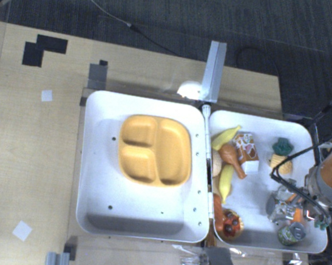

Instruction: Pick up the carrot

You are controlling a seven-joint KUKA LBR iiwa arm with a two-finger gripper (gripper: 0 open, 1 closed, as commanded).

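An orange-red elongated piece, likely the carrot, lies along the left wall of the right bin, near its front corner. It touches a dark round fruit-like item. My gripper hangs low over the front right part of the same bin, well to the right of the carrot. A small orange spot shows at the gripper's tip, too small to identify. A greenish round object sits just in front of the gripper.
The right bin also holds two bananas, a brown drumstick, a printed packet, a green item and a yellow piece. The left bin holds a yellow divided plate.
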